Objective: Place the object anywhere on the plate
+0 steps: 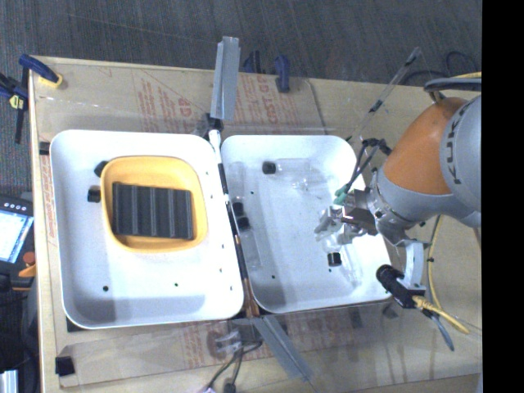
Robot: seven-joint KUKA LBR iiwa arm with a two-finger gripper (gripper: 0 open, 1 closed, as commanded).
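Observation:
A yellow plate (152,170) with a dark ridged centre lies in the left bin (74,285). My gripper (332,226) hangs low over the right half of the right bin (270,297), reaching in from the right. A small black piece (334,259) rests on the bin floor just below the gripper. Another small black piece (268,168) sits near the right bin's far wall. A clear, hard-to-read item (301,178) lies between that piece and the gripper. I cannot make out anything held in the gripper.
The grey arm with its orange band (417,158) fills the right side above the bin's edge. Dark clips (239,214) sit on the rim between the bins. Two small dark bits (95,193) lie left of the plate. Cables run along the bench's right.

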